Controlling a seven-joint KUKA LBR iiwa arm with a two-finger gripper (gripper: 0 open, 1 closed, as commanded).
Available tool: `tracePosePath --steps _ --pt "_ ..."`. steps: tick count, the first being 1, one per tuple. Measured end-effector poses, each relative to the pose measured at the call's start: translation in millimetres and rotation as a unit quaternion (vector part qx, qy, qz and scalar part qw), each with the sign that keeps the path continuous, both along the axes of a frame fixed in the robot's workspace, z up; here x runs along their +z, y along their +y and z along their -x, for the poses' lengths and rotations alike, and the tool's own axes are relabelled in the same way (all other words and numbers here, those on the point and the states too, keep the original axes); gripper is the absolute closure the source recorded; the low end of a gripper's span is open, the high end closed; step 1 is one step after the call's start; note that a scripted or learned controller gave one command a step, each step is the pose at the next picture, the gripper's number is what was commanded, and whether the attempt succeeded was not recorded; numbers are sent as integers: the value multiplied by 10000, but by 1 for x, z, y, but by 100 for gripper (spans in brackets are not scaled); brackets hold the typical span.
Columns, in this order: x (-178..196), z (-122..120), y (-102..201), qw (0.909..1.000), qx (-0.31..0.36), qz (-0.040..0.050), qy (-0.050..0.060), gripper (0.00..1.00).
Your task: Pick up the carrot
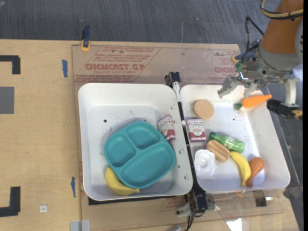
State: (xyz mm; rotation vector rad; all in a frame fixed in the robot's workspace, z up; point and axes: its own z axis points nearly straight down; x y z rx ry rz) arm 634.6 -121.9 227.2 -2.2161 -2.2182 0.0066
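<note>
The carrot (256, 101) is orange with a green tip pointing left. It hangs level over the far right corner of the right bin (279, 177), its thick end reaching past the bin's right rim. My gripper (251, 91) is directly above it at the end of the orange-banded arm and is shut on the carrot's middle. The carrot looks lifted off the bin floor.
The right bin holds a tan disc (204, 109), a small red-and-white carton (195, 129), a green bottle (227, 141), a hot dog bun (218, 151), a white piece (204, 161), a banana (241, 165) and a drumstick (255, 167). The left bin (91, 129) holds a teal plate (139, 155), a banana (117, 184) and a can (167, 126).
</note>
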Motion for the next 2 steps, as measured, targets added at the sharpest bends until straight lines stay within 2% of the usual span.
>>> tracePosePath --steps 1,2 --pt "53 -28 -75 9994 348 43 -63 0" --pt "-101 -29 -96 9990 -453 -45 45 0"
